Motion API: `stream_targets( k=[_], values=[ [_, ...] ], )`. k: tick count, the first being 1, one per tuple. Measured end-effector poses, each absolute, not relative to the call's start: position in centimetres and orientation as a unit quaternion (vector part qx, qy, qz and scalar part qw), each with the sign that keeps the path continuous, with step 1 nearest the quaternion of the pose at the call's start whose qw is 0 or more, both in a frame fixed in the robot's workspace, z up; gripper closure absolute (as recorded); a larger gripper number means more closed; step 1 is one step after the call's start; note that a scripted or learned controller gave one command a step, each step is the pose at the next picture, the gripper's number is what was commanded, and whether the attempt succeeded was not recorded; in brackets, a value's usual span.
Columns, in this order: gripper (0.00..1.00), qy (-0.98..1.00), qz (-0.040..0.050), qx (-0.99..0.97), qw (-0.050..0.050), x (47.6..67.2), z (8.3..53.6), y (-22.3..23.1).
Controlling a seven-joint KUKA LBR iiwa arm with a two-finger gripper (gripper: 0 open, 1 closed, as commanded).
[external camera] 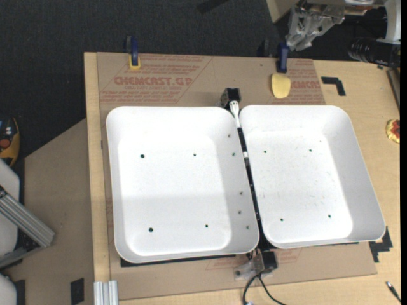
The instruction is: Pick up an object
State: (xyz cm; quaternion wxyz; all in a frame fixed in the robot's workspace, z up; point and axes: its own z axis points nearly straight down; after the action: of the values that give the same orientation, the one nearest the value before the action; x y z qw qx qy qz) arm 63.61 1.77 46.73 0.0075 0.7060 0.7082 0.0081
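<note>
Bins first: 2 white bins sit edge to edge on the tabletop (191, 75), the left bin (117, 170) and the right bin (362, 189), joined along the middle by a black clip (230, 96) at the far side, presumably to stop them sliding apart. The tool (304, 33) hangs high past the far right corner of the tabletop, above a blue clamp (282, 59); I cannot tell how it is set. The likely target, a small yellow object (280, 85), lies outside the bins on the tabletop, just beyond the right bin's far rim. Room is tight: clamp on one side, bin rim on the other. A second blue clamp (132, 48) holds the far left edge.
</note>
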Motion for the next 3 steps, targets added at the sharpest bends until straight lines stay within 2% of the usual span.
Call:
stream_targets(
  k=[1,2,3],
  values=[
    [1.00,0.707,-0.0036,0.707,-0.004,63.1,34.3,2.9],
    [1.00,0.710,-0.0015,0.704,-0.003,66.6,24.7,12.4],
    [1.00,0.706,0.0025,0.708,0.003,66.7,32.0,7.7]
  ],
)
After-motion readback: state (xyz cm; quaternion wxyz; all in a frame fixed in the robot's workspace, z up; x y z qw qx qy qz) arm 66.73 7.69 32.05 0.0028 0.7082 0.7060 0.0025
